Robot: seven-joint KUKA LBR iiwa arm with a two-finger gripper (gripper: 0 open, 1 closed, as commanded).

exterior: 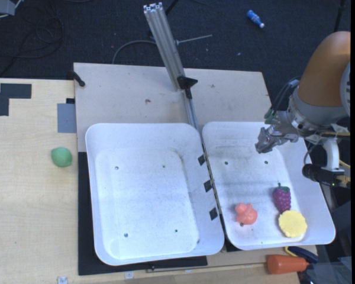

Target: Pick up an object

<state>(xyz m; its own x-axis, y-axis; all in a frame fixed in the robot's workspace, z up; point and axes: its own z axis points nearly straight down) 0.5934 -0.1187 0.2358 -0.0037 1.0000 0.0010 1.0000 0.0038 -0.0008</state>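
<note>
Overhead, your claw [265, 144] hovered empty over the right bin [248, 138], finger state unclear, well apart from the pink toy [245, 213], needing descent toward it.

- right bin [236, 136]: upper half open floor
- pink toy [245, 213], purple grapes [282, 197], yellow piece [292, 223] crowd its lower corner, gaps probably tight
</note>
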